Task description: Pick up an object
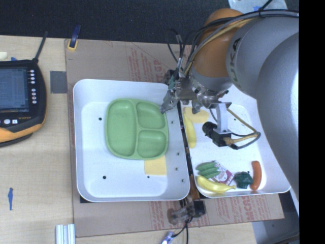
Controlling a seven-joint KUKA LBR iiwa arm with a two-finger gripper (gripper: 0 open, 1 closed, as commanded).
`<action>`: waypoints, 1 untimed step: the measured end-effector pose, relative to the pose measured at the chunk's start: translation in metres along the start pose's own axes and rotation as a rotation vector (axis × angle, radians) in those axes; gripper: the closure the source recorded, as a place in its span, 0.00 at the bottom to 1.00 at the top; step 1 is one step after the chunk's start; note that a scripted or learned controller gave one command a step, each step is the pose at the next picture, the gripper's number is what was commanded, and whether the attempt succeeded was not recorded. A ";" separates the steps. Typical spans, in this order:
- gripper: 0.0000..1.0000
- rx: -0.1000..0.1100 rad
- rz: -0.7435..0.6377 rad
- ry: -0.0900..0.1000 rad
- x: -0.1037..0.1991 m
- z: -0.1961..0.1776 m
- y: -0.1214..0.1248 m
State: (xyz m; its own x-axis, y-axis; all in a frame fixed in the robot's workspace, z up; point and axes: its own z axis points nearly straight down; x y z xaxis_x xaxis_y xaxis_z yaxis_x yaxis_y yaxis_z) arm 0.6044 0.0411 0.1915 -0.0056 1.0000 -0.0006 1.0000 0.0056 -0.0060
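Gripper (177, 99) at frame centre, over divider between bins, beside green plate (137, 129); finger state indeterminate.

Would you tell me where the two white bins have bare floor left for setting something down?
The left white bin is bare along its left wall and its near edge, beside the green divided plate and the yellow square slice. The right white bin is crowded: arm over its far half, yellow banana and red sausage along its near edge.
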 end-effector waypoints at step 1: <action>0.00 0.000 0.003 0.000 -0.033 0.000 -0.008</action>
State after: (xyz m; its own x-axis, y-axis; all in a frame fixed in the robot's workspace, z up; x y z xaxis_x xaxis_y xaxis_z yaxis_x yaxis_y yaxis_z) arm 0.5969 0.0079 0.1914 -0.0028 1.0000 -0.0007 1.0000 0.0027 -0.0062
